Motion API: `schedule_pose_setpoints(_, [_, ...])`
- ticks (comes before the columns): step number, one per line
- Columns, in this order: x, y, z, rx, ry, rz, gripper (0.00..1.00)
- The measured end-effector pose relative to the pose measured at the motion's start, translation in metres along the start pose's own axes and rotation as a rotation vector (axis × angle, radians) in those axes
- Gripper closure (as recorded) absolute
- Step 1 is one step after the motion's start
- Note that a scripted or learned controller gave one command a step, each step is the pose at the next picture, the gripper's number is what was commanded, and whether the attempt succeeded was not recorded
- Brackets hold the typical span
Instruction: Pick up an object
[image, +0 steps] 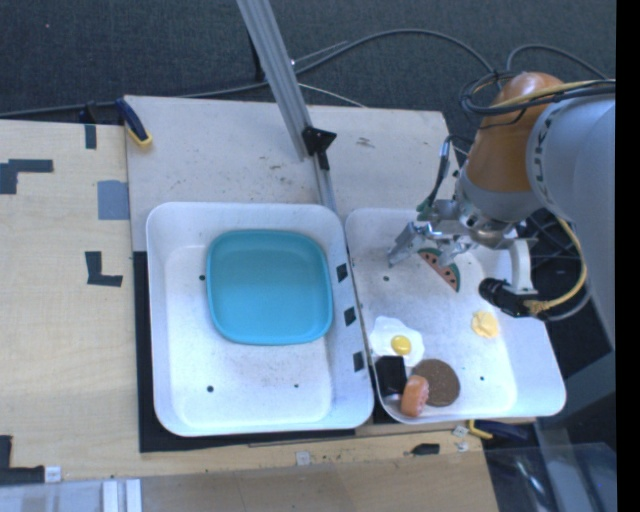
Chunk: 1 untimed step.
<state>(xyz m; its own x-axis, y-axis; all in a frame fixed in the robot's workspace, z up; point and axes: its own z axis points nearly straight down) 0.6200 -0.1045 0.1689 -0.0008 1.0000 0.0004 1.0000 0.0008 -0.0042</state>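
Hovered low over the right shallow white bin (520, 395), the pincer (432, 243), fingers spread open around nothing. Just beside its tips lay a small red wedge-shaped toy slice (443, 270), flat on the bin floor. Judged light, rigid plastic, probably slick and thin; best pinched across its narrow width. Farther toward the front rested a white-and-yellow fried-egg toy (398, 341) and a round brown patty (438, 382).

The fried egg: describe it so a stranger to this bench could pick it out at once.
Go to the right white bin, the one without the blue plate. Along its left wall, near the front, lies the fried egg, flat and white with a round yellow yolk. It lies just behind the brown round patty and a small black block, and no other item there is white.
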Motion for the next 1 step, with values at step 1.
schedule_pose_setpoints(1, [-0.0011, -0.001, 0.0637, 0.002, 0.0, 0.0, 0.0])
